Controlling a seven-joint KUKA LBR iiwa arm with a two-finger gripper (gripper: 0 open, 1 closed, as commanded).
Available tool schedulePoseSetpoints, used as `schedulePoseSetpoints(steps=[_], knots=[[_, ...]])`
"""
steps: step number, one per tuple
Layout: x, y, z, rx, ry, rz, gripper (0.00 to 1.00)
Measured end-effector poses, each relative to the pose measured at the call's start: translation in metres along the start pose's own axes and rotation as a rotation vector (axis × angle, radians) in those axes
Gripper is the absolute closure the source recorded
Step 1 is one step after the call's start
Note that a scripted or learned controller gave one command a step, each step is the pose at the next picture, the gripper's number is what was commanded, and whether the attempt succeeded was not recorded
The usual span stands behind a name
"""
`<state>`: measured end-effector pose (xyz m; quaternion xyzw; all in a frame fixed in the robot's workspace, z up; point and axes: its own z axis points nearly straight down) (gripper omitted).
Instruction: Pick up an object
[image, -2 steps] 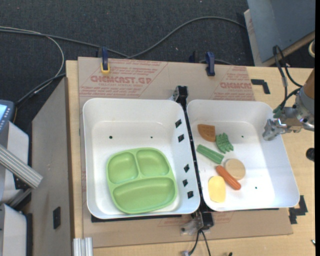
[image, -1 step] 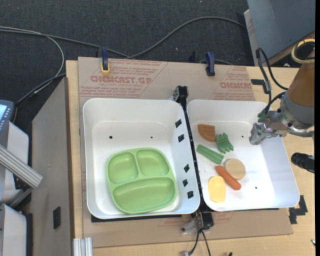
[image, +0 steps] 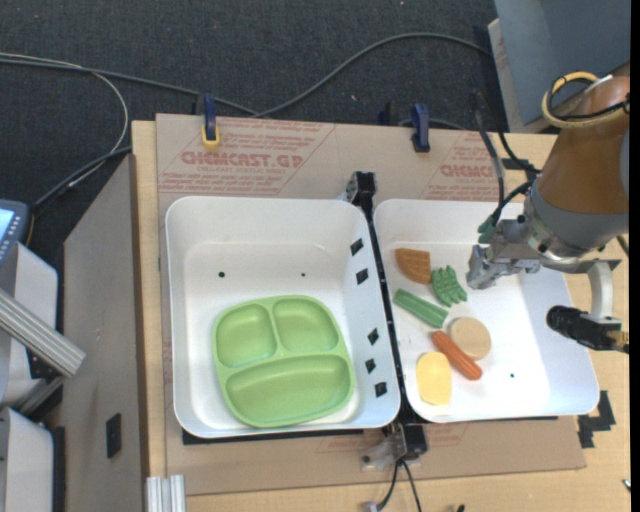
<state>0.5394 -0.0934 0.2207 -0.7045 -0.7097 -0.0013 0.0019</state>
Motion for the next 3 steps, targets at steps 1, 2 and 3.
schedulePoseSetpoints(steps=[1, 2, 3], knots=[[0.051, 0.003, -0.009, -0.002, -0.002, 0.001, 1.00], [0.101, 0.005, -0.013, -0.002, -0.002, 0.000, 1.00], [0.156, -0.001, -0.019, -0.002, -0.002, 0.000, 1.00]])
